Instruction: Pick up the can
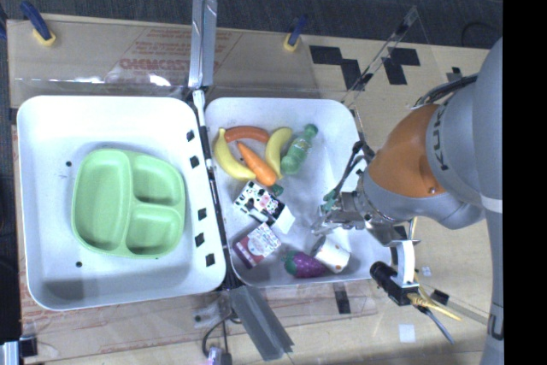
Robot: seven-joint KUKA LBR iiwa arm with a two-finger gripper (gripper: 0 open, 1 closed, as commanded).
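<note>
The gripper (329,222) hangs low in the right bin (338,111), its opening too murky to tell. The can (257,244) lies near the bin's front edge, beside a purple eggplant (303,265); open floor remains by the far right corner.

Red lettering printed on the cardboard sheet (162,55) behind the bins seems to read "CHEMCAST", faint under clear film. On the arm's grey shell (457,141) stand dark letters, "KU", the rest cut off.
</note>
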